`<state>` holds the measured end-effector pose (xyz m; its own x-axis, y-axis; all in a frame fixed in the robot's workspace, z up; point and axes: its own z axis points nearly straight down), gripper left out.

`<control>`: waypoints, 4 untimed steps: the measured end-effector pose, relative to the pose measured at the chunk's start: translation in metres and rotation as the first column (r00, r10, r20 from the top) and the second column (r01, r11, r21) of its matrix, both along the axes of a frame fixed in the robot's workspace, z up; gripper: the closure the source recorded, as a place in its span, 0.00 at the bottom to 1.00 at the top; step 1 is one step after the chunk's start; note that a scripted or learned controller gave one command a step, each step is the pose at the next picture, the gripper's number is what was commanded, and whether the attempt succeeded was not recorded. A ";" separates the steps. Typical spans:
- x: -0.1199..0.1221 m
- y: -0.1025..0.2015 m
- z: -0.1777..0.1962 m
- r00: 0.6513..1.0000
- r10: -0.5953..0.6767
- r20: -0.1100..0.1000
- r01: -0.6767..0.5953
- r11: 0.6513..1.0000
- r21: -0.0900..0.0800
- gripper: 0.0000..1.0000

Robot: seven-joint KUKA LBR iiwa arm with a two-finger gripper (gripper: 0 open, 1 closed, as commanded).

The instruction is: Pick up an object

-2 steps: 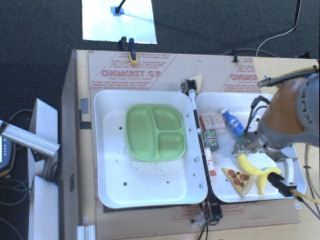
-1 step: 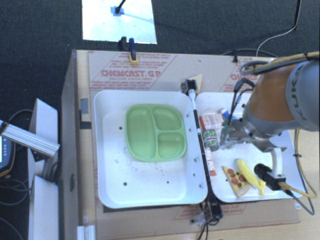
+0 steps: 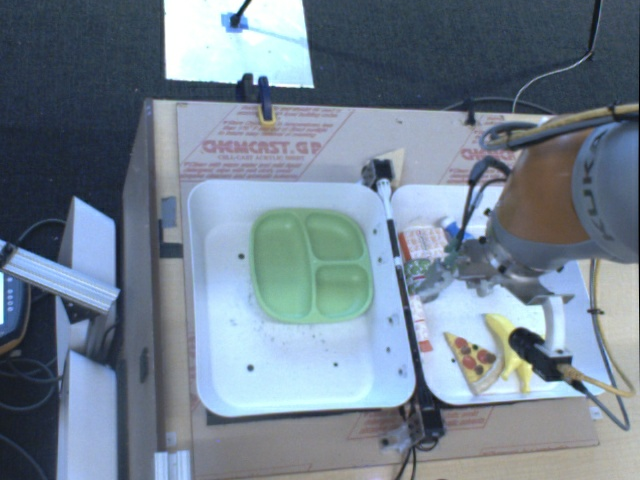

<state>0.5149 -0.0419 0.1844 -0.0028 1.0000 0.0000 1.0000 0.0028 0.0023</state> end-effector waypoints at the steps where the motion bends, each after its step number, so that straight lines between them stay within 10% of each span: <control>1: -0.028 -0.052 -0.028 1.000 -0.003 -0.001 0.003 1.000 -0.001 0.00; 2: 0.006 -0.107 -0.009 1.000 -0.002 0.000 0.002 1.000 -0.002 0.00; 3: -0.029 -0.110 -0.058 1.000 -0.002 -0.003 0.002 1.000 0.000 0.00; 4: 0.026 -0.082 -0.097 1.000 0.001 -0.001 -0.001 1.000 0.000 0.00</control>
